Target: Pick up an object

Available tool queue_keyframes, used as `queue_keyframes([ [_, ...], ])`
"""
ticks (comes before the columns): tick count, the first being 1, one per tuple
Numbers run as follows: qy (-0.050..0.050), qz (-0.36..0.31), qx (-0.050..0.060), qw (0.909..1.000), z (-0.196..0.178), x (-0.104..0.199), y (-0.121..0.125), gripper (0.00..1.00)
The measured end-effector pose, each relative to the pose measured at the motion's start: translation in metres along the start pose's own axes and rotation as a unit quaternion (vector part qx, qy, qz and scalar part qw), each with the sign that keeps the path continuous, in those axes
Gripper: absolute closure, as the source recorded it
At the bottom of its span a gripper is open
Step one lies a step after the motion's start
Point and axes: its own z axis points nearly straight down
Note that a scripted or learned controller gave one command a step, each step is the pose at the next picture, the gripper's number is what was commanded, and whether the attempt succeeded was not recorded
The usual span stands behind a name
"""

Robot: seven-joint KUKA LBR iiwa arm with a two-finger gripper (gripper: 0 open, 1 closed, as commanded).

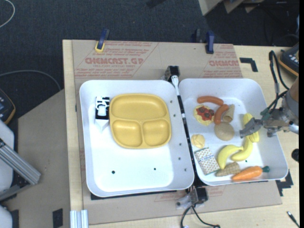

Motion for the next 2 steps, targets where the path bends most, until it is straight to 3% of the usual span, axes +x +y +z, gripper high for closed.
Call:
queue_keyframes([
  [1, -0.002, -0.002, -0.006, 1.0000, -0.006, 0.000, 0.003, 0.00],
  [2, 0.000, -0.001, -0.003, 1.0000, 0.051, -0.006, -0.003, 0.00],
])
